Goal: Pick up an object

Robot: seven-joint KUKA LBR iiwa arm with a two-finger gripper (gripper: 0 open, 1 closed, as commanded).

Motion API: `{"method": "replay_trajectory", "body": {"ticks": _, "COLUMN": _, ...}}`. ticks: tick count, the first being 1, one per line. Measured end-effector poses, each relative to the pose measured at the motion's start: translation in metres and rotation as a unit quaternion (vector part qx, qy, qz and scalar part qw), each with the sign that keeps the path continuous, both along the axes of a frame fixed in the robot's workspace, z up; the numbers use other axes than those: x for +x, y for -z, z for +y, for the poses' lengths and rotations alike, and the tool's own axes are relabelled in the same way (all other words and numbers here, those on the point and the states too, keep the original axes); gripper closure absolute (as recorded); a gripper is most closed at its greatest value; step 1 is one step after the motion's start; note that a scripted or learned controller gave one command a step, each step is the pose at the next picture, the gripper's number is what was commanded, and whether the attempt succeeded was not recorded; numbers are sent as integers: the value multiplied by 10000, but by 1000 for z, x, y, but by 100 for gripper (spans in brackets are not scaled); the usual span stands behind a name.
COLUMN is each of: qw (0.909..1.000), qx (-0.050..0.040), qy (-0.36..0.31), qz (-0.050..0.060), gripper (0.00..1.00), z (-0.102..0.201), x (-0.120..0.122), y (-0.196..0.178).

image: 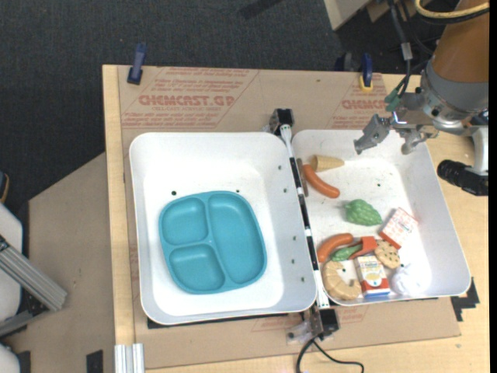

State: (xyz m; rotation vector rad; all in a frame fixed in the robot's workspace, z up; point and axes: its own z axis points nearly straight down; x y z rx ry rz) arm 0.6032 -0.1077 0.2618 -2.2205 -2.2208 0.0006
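Two fingers of the claw (pixel 390 136) hang spread wide and hold nothing above the far end of the right bin (pixel 435 208), so the pick is just starting, and next it must drop onto the cone (pixel 327 162) or hot dog (pixel 321 182) close below.

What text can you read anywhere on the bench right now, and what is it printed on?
"CHEMCAST GP", red print on the brown protective sheet behind the left bin; smaller lines around it are too blurred.
The same print, partly legible, repeats behind the right bin.
Small carton and red-and-white packet: print too small to read.
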Motion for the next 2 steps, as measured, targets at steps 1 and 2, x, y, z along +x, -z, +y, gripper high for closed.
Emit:
{"method": "replay_trajectory", "body": {"ticks": 1, "qw": 10000, "qx": 17, "qy": 9, "qz": 80, "gripper": 0, "z": 5, "x": -68, "y": 109}}
{"method": "replay_trajectory", "body": {"ticks": 2, "qw": 10000, "qx": 3, "qy": -3, "qz": 21, "gripper": 0, "z": 1, "x": -34, "y": 182}}
